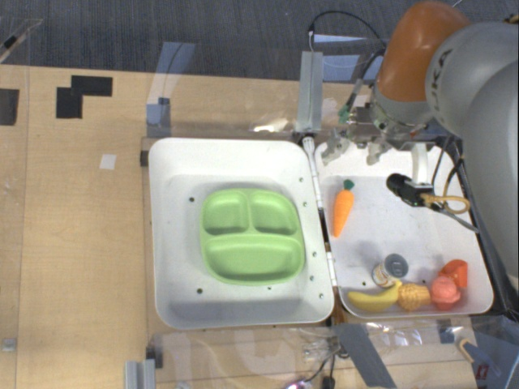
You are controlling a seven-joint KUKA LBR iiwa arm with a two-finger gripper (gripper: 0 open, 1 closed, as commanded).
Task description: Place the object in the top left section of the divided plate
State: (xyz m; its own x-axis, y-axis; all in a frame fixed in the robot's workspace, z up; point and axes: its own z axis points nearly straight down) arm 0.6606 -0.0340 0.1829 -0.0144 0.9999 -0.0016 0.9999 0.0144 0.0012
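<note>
Green divided plate in left bin, 3 sections bare. Right bin: carrot, banana, other toy food along near edge. Gripper over right bin's far rim, above carrot.

no readable text, labels, numbers or signs anywhere
</note>
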